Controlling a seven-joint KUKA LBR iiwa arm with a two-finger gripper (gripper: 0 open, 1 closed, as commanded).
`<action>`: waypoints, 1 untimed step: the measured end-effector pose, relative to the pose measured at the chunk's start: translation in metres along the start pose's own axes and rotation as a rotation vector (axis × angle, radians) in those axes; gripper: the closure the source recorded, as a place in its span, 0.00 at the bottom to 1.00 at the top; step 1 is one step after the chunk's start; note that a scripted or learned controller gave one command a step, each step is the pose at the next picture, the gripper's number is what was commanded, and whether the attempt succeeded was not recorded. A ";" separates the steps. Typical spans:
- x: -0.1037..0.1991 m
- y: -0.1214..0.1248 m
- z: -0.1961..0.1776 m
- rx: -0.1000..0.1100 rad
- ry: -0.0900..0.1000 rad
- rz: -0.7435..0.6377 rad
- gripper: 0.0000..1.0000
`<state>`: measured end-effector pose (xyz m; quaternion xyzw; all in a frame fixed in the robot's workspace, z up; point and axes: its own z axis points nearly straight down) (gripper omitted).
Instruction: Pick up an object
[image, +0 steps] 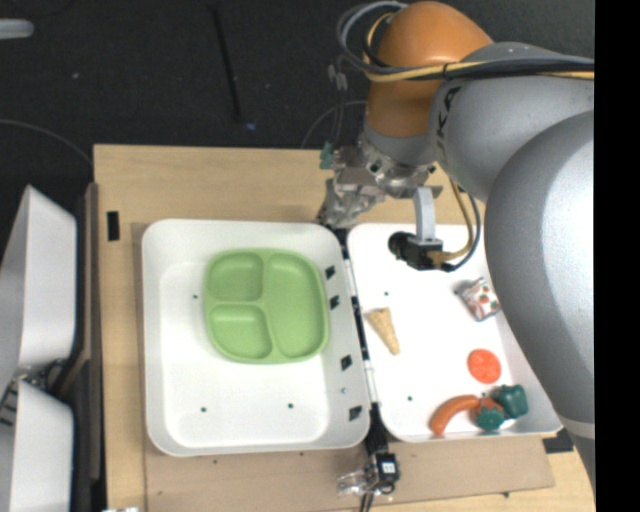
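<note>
Claw (345, 210) parked high at the far edge of the bench (120, 165), over the seam where the two bins meet; nothing seen between its tips. Open or closed: cannot tell, tips too small and dark against the rim. Judged a hover or approach pose, not a grasp, since clear of every candidate object.

Left bin (170, 400): holds one green divided plate (267, 305), lying flat, three compartments, all bare. Probably awkward to pinch, being broad and low.

Right bin (420, 400): holds the small items, scattered well apart. Tan cone-shaped piece (383, 329) near the bin's left wall. Small red-and-white item (479, 298) toward the right. Orange-red disc (484, 365) below it. Orange curved piece (452, 413) touching a teal toy (500, 405) at the near corner. Black cable fitting (415, 250) hanging over the far part.

Likeliest target: the cone, isolated and nearest.
</note>
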<state>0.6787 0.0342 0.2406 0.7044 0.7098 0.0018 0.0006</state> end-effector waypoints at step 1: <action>0.055 -0.007 -0.011 0.000 0.000 -0.001 1.00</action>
